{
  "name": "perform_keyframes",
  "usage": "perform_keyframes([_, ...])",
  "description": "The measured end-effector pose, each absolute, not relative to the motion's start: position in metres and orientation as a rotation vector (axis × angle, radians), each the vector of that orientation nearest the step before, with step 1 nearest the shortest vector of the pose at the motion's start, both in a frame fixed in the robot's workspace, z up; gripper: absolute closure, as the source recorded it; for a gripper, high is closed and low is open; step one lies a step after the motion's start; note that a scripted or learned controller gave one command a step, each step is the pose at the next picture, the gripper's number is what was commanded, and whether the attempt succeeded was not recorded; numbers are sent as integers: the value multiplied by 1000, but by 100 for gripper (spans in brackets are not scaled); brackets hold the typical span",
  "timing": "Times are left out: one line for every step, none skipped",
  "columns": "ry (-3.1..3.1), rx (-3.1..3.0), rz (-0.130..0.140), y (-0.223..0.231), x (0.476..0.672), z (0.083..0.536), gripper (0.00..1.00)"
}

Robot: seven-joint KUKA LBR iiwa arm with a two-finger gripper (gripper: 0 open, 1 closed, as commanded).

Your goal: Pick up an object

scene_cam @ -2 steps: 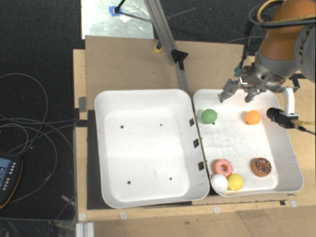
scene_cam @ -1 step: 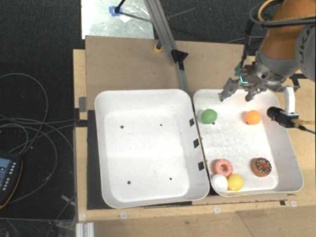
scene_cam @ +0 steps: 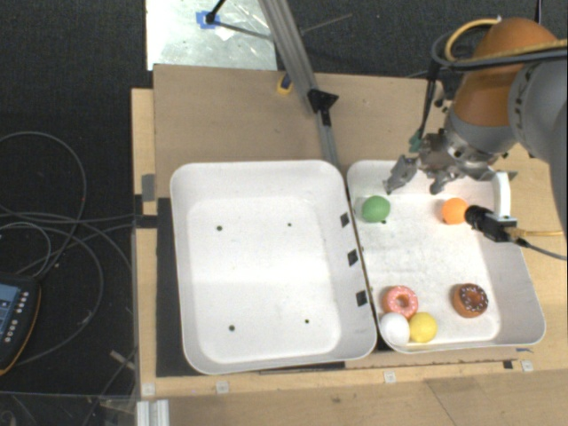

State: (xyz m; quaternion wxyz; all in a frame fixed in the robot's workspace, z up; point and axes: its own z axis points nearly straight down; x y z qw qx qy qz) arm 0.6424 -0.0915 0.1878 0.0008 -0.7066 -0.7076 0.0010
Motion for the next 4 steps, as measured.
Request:
perform_keyframes([-2220,-2220,4,-99,649,134,0])
perform_keyframes([-2224,-2222,-4,-98,650,108,0])
perform_keyframes([-2224,-2224,-7,-98,651,118,100])
perform_keyframes([-2225,-2225,-6,-103,649,164,100])
